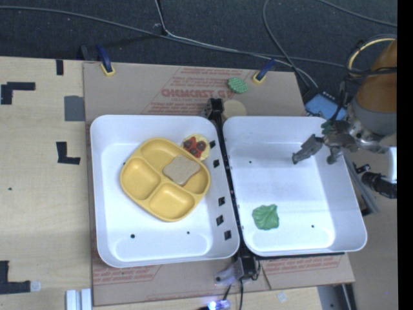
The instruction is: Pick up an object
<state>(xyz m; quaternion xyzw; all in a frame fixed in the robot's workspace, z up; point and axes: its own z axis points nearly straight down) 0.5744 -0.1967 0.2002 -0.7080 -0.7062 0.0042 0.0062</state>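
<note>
The pincer [317,150] hangs open and holds nothing over the right bin's [335,237] upper edge. A green leaf [265,216] lies below it and leftward, well apart.

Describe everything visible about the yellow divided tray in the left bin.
The yellow tray looks like smooth plastic, with rounded corners and several shallow compartments. It lies flat and turned at an angle on the floor of the left bin. A tan bread-like slice rests near its middle, and a small red-and-yellow item touches its upper right corner.
</note>
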